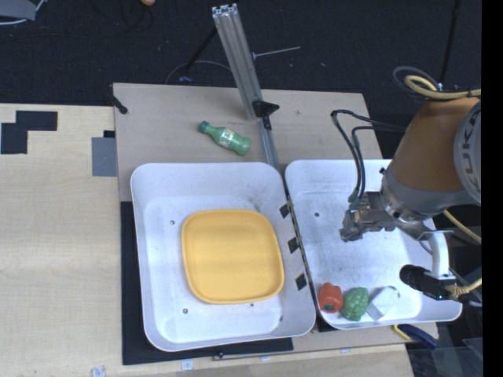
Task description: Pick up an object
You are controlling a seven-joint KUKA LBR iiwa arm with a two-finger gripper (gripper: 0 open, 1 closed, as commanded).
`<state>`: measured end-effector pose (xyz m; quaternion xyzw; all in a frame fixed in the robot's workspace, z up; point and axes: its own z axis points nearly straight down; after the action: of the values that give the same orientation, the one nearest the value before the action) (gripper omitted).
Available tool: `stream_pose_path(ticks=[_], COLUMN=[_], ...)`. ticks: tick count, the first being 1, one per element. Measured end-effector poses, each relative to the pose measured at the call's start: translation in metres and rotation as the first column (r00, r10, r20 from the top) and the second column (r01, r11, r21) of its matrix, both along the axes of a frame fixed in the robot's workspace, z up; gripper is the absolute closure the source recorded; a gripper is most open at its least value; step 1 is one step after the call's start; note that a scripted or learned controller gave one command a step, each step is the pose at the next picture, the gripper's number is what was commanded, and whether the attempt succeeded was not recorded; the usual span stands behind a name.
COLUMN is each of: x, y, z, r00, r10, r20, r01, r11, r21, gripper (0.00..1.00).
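Note:
In the right bin, near its front edge, lie a red pepper-like object, a green bumpy object and a small white-grey block, close together. My gripper hangs over the middle of the right bin, behind and above those three things and apart from them. Nothing shows between its fingers. The grey arm with its orange band comes in from the right.
A yellow square plate lies in the left bin. A green bottle lies on the bench behind the bins. A metal rail slants up behind the divide between the bins. Black cables loop near the wrist.

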<state>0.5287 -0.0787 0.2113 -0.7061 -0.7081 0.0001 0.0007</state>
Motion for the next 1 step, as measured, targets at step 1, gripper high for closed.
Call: stream_pose_path(ticks=[1], x=[-0.0042], y=[0.0541], z=[-0.0057], r00=[1.000], r10=[0.000], r20=[0.000], r01=[0.000], r11=[1.000], r21=[0.000], gripper=[1.00])
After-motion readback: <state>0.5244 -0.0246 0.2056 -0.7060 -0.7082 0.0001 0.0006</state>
